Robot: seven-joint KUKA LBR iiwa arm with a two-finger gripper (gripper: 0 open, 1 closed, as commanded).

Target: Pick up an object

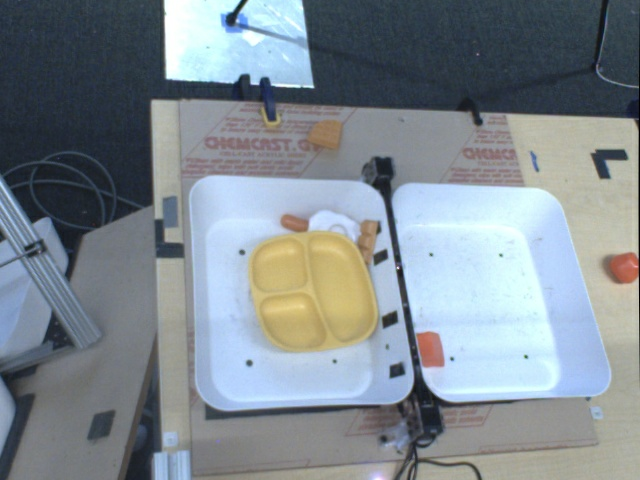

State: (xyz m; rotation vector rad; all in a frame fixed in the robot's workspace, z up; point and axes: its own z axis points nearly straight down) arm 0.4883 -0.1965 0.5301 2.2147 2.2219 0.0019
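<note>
Bench with two white bins: yellow divided plate in left one, orange block right of plate, in the other bin.

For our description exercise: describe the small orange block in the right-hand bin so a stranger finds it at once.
Start at the right white plastic bin. Look to its near left corner, beside the divider between the bins: the small orange-red square block lies there. Unlike the orange-red block on the bench, it sits inside the bin.

Both bins are smooth white plastic; yellow tray, glossy plastic; desk, matt wood.
</note>
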